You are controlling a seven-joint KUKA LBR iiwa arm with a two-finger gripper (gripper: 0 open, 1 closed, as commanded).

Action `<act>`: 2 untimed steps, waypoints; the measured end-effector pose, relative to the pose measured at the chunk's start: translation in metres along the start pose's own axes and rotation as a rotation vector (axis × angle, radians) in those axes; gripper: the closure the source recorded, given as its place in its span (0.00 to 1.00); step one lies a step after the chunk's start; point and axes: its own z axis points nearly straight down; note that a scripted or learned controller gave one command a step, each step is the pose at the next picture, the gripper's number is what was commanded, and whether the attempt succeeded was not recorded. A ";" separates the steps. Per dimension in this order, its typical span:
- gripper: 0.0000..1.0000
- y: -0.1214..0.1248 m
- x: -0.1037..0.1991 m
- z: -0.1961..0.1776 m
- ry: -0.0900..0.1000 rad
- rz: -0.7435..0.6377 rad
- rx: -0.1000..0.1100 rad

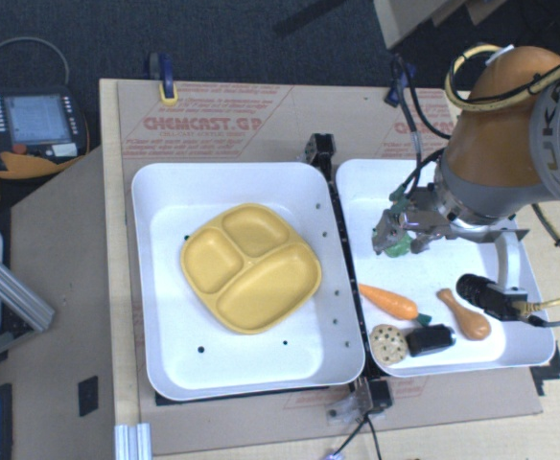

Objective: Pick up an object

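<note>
Basically, the grey two-finger gripper sat low in the right shallow white bin, fingers pinched on a small green object. Grasp step looked done; next needed a straight lift, clear of the orange plastic carrot.

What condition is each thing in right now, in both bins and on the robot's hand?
Yellow divided plate: flat in the left bin, compartments bare.
Toy carrot: lying on its side in the right bin.
Cookie: flat at the right bin's front edge.
Black block: lying beside the cookie.
Brown drumstick-shaped toy: lying down.
Gripper: low over the right bin, a green object at its tip.
</note>
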 end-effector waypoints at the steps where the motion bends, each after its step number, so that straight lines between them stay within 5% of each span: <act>1: 1.00 0.011 0.058 0.009 -0.002 -0.002 -0.002; 2: 1.00 0.027 0.107 0.004 -0.001 -0.002 -0.005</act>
